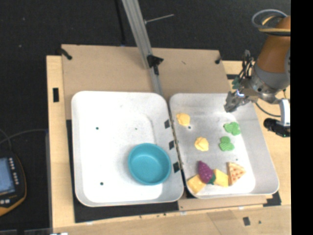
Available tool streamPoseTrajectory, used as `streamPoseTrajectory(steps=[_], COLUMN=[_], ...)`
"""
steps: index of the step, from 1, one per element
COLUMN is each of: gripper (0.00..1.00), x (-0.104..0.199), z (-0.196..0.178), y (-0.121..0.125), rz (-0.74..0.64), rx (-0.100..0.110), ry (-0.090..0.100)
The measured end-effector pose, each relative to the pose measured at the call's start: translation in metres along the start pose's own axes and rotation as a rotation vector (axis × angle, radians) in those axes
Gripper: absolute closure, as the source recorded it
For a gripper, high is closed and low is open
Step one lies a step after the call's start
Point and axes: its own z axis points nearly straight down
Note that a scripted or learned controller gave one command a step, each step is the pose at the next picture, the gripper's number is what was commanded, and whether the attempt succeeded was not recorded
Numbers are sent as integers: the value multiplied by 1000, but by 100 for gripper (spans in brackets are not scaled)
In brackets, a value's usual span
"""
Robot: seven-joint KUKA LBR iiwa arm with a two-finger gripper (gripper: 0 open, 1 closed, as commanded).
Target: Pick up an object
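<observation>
My gripper (234, 103) hangs over the far right part of the right bin (212, 106), with the grey and orange arm behind it. Nothing shows between its tips. Below it in the right bin lie two green toy pieces (232, 128) (226, 144), two pale yellow pieces (183, 119) (201, 143), a purple grape-like piece (205, 171), two yellow blocks (196, 183) (220, 178) and an orange pizza-slice toy (236, 172). The nearest green piece sits a short way in front of the gripper.
The left bin (98, 116) holds a blue bowl (148, 163) near its front right corner. A slanted metal pole (139, 31) rises from the bench behind the bins. A black cable runs at the right edge.
</observation>
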Motion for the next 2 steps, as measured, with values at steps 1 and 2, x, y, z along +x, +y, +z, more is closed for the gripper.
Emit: streamPoseTrajectory(steps=[1,2], gripper=[100,100], x=[-2,45], z=[-55,-62], y=[2,-5], rz=[-1,-3], rx=[-1,5], ry=[0,3])
